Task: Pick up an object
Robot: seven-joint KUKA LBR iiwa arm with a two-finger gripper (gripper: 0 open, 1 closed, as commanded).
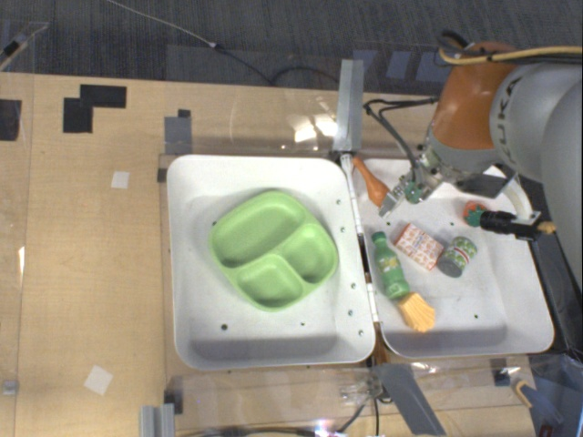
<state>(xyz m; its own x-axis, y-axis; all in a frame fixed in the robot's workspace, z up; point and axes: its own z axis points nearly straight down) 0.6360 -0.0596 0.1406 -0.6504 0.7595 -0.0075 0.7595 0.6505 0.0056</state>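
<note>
So this looks like the approach step, nothing's been grabbed yet as far as I can see. The gripper [393,198] sits low over the upper left corner of the right bin [510,330], just beside the orange carrot-shaped piece [372,182] lying by the bin's left wall. Honestly can't tell if it's open or closed, too small and blurry there. Other candidates are further down the frame: a green bottle [391,267], a red-and-white box [418,246], a small can [456,256]. The left bin [191,335] has 1 green divided plate [273,248]. My guess is the next move needs a small shift up-left to straddle the carrot piece, and that wall being so close could get in the way.
</note>
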